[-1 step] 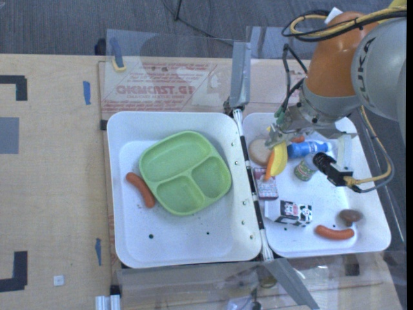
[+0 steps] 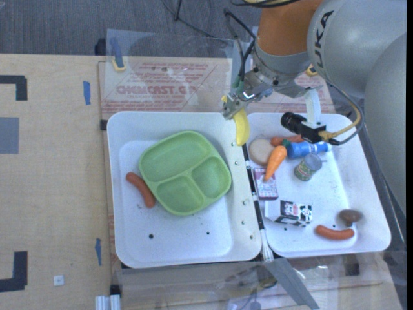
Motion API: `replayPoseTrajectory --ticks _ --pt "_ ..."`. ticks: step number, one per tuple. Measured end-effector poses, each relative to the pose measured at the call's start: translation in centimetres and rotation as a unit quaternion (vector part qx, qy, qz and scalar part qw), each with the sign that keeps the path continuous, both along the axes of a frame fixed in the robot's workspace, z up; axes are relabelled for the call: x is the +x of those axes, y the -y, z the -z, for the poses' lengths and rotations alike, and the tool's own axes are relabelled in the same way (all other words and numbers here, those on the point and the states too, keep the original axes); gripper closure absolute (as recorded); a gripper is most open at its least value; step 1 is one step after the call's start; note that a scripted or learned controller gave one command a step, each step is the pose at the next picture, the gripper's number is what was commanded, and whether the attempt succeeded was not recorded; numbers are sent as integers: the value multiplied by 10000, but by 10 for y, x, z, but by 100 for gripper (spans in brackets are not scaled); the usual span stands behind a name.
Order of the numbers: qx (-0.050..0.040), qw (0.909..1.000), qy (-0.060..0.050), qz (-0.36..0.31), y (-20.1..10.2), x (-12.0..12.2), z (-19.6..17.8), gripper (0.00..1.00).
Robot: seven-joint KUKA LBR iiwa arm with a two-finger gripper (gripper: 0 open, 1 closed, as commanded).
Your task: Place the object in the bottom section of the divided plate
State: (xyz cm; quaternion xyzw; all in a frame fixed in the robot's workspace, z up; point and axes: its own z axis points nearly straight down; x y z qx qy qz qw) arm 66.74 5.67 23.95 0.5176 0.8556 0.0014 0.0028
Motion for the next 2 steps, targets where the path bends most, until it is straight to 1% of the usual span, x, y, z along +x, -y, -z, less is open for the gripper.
replayPoseTrajectory --ticks 1,2 --pt "0 9948 -27 -1019 -37 0 57 100" --pt "1 9948 -25 -1019 -37 0 57 0"
